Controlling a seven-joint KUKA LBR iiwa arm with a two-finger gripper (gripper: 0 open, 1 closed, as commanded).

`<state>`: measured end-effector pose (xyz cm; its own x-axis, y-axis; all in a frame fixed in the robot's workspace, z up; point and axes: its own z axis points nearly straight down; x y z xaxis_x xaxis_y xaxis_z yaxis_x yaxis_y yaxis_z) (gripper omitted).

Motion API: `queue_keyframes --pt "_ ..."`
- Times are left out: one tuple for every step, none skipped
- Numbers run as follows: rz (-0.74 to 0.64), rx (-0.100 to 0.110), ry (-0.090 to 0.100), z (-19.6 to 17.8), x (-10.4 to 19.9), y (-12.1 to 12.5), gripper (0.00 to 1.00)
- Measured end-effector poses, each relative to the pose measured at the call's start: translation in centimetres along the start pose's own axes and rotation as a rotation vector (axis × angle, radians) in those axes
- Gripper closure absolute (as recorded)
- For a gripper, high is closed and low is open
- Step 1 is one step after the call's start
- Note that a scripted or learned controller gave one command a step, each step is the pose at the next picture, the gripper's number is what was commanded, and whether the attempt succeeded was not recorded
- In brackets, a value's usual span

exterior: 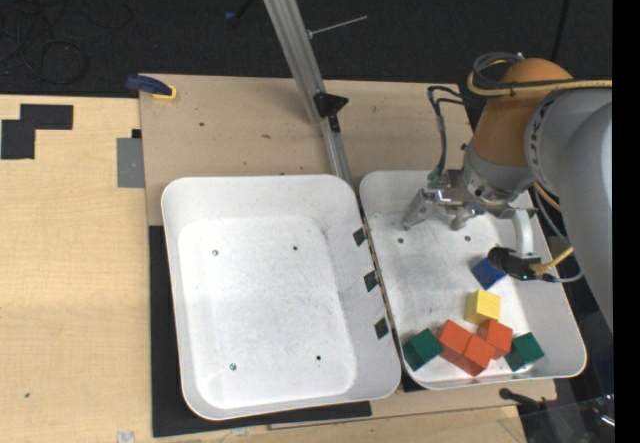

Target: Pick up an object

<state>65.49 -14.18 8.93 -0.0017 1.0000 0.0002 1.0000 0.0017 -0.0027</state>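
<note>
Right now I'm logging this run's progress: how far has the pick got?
Early stage. Done: the arm has reached over the right bin, its end effector above the bin's bare upper part. In hand: nothing visible. Left: the whole pick. The blue block, yellow block, orange blocks and two green blocks all lie in the bin's lower part, away from the end effector.

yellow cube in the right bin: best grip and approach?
Take the yellow cube from above across its left and right faces; those look free. The blue block sits close behind it and an orange block close in front, so closing along that line would likely snag them.
</note>
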Motion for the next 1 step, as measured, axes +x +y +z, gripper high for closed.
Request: queue_keyframes --pt "0.0 0.001 0.0 -1.09 -0.03 -0.01 1.0"
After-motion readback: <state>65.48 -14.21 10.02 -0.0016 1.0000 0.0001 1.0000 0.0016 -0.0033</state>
